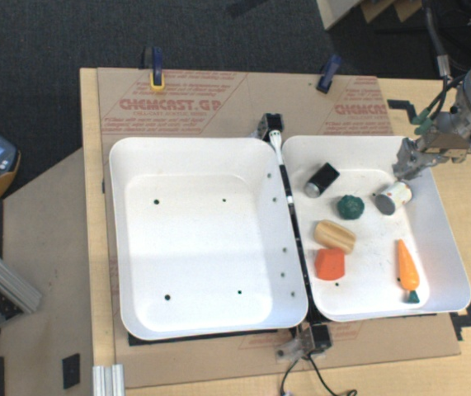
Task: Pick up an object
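The right bin [445,246] holds several small objects: a black block [323,178], a dark green ball [350,207], a tan cylinder [335,235], an orange-red cup [330,264], an orange carrot [407,266] and a small white and grey piece [390,198]. My gripper [407,162] hangs over the bin's back right part, just above and right of the white and grey piece. Nothing shows between its fingers.
The left bin [136,221] lies beside the right one, with a black divider strip [289,213] between them. Both rest on a cardboard sheet [219,97] held by blue clamps [156,66] at the back edge.
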You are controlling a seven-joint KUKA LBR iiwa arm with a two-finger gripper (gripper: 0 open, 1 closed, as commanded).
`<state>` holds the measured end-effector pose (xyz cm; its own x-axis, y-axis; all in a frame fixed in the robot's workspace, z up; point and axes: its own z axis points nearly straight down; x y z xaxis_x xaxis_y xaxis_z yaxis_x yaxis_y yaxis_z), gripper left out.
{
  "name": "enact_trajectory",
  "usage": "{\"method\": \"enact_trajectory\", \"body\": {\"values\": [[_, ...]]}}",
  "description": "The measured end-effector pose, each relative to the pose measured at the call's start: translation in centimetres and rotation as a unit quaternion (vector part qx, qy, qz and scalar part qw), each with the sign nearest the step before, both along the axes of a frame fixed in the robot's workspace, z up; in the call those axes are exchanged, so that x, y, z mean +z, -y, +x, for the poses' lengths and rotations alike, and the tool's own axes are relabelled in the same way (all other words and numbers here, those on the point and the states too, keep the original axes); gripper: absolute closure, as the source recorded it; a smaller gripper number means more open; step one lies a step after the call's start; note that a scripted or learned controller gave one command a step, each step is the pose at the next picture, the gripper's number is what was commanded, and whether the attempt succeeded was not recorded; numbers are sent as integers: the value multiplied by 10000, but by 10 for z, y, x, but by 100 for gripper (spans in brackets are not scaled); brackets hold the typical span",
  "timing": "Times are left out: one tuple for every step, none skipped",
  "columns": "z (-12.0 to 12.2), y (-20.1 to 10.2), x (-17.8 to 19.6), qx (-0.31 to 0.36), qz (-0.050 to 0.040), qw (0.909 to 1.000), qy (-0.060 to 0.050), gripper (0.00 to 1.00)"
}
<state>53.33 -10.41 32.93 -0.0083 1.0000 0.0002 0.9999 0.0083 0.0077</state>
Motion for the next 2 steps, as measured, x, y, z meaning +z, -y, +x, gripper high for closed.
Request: {"method": "enact_trajectory", "body": {"values": [[-56, -77, -2, -4, 14, 10000, -59, 100], [-54, -157, 19, -1, 7, 10000, -18, 100]]}}
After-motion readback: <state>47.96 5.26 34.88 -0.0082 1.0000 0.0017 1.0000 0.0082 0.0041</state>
